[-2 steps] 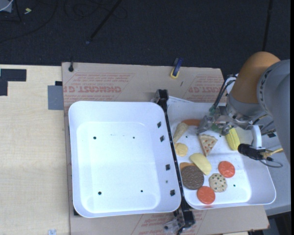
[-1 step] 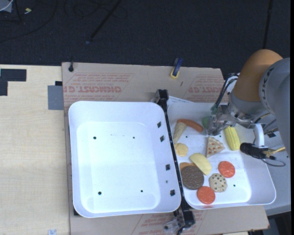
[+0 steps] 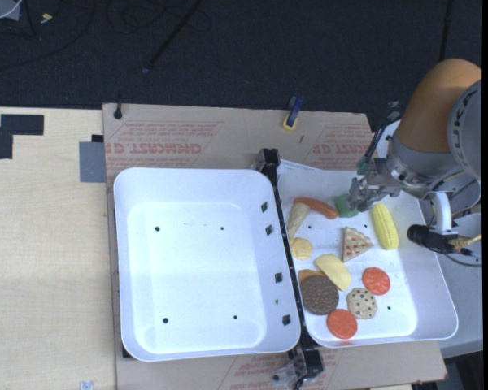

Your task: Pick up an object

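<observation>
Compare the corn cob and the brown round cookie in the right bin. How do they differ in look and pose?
The corn cob is yellow and long, while the brown round cookie is dark and disc-shaped. The corn cob lies lengthwise near the bin's far side, close to the gripper; the brown round cookie lies flat near the front, by the divider between the bins. Both are toy foods resting in the right bin.

Two shallow white plastic bins (image 3: 199, 187) look smooth and faintly glossy. Beneath lies a matt brown printed cardboard sheet (image 3: 187, 136) on a pale wood-grain surface (image 3: 41, 258); the dark carpet floor (image 3: 228, 39) looks rough.
</observation>
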Tool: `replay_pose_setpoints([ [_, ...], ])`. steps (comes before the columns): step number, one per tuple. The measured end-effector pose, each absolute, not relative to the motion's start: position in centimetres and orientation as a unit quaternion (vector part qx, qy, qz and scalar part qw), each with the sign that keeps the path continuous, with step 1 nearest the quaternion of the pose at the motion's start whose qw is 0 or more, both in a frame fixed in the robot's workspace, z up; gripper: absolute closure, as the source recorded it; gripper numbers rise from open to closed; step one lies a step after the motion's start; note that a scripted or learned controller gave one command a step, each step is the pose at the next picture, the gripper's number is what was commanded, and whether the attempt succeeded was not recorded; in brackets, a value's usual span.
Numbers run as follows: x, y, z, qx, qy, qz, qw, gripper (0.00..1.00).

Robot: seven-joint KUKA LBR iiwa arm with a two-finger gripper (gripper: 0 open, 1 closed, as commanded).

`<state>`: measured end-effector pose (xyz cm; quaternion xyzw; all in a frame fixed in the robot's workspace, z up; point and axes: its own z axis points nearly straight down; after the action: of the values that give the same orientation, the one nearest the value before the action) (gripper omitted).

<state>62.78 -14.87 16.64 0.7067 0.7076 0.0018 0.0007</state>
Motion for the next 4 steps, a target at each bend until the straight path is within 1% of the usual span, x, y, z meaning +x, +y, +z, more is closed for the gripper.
replay_pose_setpoints([
  [1,64.4,-14.2,16.0,0.707,0.707,0.0006,0.000,1.00],
  [2,64.3,-9.6,8.4,0.706,0.708,-0.0011,-0.002,1.00],
  [3,63.5,-8.6,8.7,0.707,0.707,-0.0013,-0.002,1.00],
  [4,64.6,-6.9,27.8,0.706,0.708,0.0055,0.006,1.00],
])
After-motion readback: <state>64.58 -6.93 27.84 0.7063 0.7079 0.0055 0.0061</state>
